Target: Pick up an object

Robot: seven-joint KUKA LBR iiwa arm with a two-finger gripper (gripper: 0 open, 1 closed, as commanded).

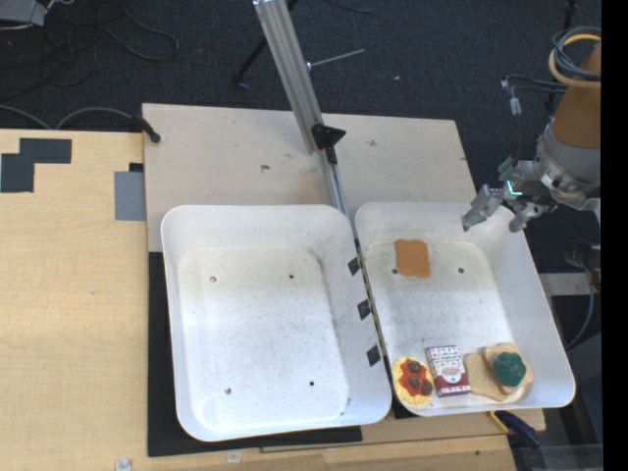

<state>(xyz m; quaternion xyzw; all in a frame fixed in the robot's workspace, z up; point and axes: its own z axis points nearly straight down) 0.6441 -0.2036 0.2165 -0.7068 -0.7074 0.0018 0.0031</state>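
On the desk [235, 155] sat two white bins; the right bin [530, 292] held a brown block [412, 258], far from three toys at its near edge. The jaws [498, 206] hung spread and empty at its far-right rim; nothing picked yet.

Dark carpet [442, 37]; loose cables [98, 18]; pale wooden bench [69, 292].

Light fell evenly and fairly brightly from above on the two white bins [265, 312], which looked almost washed out, with faint grey speckling on their floors. Shadows beside the bins were short and soft. Beyond the bins' far side the dark floor [412, 37] stayed dim, its cables barely readable. The whole picture was slightly soft and grainy; small things near the bins' front edge lacked fine detail.
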